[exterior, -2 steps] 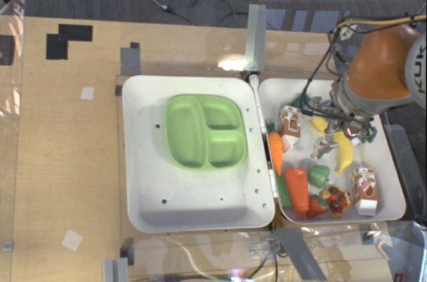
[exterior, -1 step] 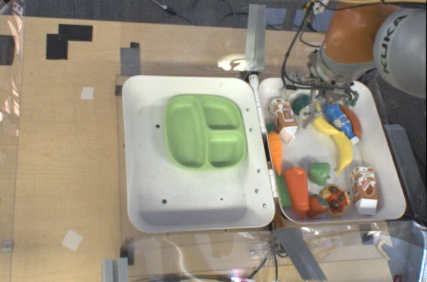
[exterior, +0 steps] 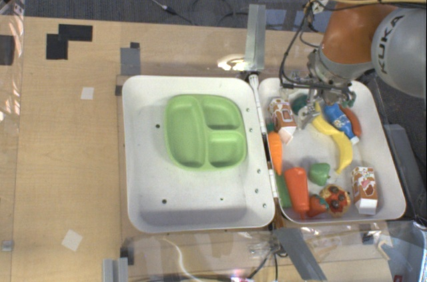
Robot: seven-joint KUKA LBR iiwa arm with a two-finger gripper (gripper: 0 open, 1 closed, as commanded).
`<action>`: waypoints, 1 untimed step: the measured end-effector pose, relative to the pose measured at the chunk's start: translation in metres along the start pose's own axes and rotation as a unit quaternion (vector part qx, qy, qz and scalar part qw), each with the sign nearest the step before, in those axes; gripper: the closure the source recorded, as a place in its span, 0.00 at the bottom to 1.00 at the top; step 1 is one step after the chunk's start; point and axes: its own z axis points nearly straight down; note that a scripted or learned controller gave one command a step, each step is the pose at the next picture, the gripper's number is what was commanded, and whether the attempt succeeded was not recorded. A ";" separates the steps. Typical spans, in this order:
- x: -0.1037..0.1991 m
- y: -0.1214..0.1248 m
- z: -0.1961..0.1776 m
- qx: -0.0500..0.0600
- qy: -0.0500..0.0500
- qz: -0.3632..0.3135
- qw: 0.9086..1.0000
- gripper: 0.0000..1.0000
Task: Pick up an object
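Nearest to the camera, at the front of the right bin [exterior: 393, 204], lie a small carton [exterior: 364, 189], a round reddish toy [exterior: 333, 199] and a long orange-red piece [exterior: 297, 189]. Behind them I see a green piece [exterior: 319, 173], a yellow banana [exterior: 338, 141], a blue bottle [exterior: 337, 119] and another carton [exterior: 283, 115] near the wall between the bins. The left bin [exterior: 143, 207] carries only a green divided tray [exterior: 205, 131].

The arm [exterior: 373, 41] reaches in from the right and bends down over the far part of the right bin. The hand [exterior: 312, 113] points down between the carton and the banana, very near the upper end of the banana. If its fingers are apart or together I cannot tell, and no object is seen between them.

I judge the step is the descent toward a grasp; nothing is lifted yet. The next move probably calls for lowering onto one object, perhaps the banana, closing around it, and rising straight. The objects lie close together, so a neighbour can block one finger.
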 end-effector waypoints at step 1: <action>0.000 0.000 0.000 0.001 -0.001 -0.008 1.000 0.00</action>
